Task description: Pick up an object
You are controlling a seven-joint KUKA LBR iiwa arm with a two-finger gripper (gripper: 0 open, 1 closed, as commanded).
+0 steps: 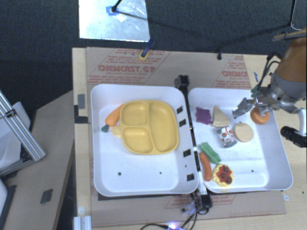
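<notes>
Toy food crowds the right bin point(280, 169): nearest, a pizza slice point(223, 175) and sausage point(206, 166), farther a can point(226, 136), round biscuit point(243, 132) and cheese wedge point(220, 116). Beyond the biscuit, the jaws point(245, 107) hang; whether apart, I cannot tell. Judged from this, descending there risks pinching two neighbours or nudging them aside.

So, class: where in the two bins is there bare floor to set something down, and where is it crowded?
Free: the left bin below the yellow tray, and the right bin along its near right side. Crowded: around the can, round slice and gripper.
</notes>
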